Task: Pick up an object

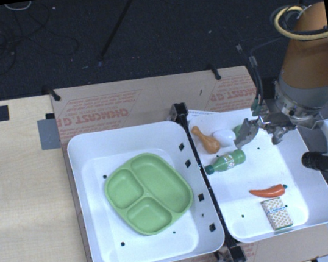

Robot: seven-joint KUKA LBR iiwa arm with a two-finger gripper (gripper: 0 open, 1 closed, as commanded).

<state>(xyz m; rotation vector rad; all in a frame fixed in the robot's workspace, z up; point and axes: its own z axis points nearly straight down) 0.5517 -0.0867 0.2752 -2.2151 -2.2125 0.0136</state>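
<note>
Robot lab: KUKA arm (308, 67), two white bins (84, 171), cables on dark floor (104, 25).

The arm (308, 67) is a thick rounded body, orange above and grey below, with a yellowish ring (perhaps a cable loop) at its top. Its tool (262, 133) is dark metal with black cables.

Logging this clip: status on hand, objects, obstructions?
Hand low over right bin, nothing seen gripped. Green bottle, red pepper lying loose. Green plate in left bin.
</note>
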